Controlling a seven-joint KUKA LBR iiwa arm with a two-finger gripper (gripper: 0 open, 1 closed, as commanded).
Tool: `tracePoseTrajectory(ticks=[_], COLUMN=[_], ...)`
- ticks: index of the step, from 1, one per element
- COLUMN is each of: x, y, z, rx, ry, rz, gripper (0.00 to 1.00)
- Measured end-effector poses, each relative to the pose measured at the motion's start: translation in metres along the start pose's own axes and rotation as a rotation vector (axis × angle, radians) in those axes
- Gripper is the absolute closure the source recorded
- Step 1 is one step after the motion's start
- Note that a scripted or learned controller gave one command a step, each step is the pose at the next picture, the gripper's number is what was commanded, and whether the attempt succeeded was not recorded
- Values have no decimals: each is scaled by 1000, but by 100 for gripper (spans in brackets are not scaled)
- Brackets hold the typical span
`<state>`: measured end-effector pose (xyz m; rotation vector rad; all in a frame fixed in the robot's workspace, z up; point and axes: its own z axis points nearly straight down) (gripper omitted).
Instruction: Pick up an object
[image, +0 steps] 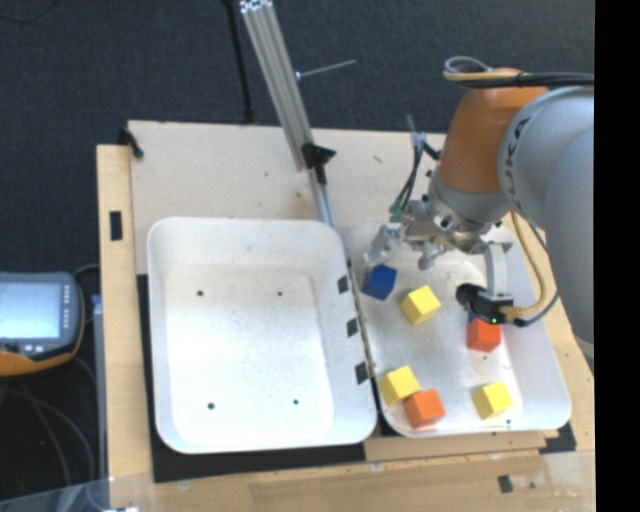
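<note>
Two-finger metal claw (408, 243) hung over the upper part of the right shallow white plastic bin (540, 375), fingers apart, gripping nothing. Just below left of it lay a small blue cube (379, 282). Scattered lower right: three yellow cubes (421, 304) (400, 382) (492, 399) and two orange cubes (424, 407) (484, 335).

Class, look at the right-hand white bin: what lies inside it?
Inside the right bin: a blue cube, three yellow cubes and two orange cubes. The arm covers the bin's far end, so anything beneath it is hidden.
</note>
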<state>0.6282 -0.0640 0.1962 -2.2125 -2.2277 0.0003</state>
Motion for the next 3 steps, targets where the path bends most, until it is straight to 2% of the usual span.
tracePoseTrajectory(ticks=[1,2,3], x=[-64,-125,-135], y=[37,49,51], z=[-68,61,101], rx=[-12,4,1], ry=[-7,-3,-3], rz=[10,10,9], gripper=[0,0,0])
